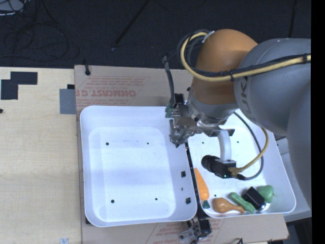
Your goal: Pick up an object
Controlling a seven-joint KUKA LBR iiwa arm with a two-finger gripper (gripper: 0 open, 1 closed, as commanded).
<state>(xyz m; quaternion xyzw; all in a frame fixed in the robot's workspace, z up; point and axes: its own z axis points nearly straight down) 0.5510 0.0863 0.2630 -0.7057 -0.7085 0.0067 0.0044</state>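
My gripper (177, 135) hangs over the inner edge of the right bin (282, 177), close to the divider between the two bins. Nothing is visibly held in it. Several small objects lie at the near end of the right bin, well below the gripper. An orange carrot-like piece (202, 183) lies along the divider. Beside it is a tan pear-shaped item (226, 205). Further right are a green stick-like item (241, 201), a black block (253, 197) and a green rounded item (265, 191). The big grey and orange wrist (223, 70) hides the far part of the right bin.
The left bin (86, 136) lies beside the right one, its white floor showing small dark holes. A black cable-fed unit (217, 165) hangs from the wrist above the right bin's floor. Cardboard (122, 85) lies under both bins, on a light wooden bench (35, 151).
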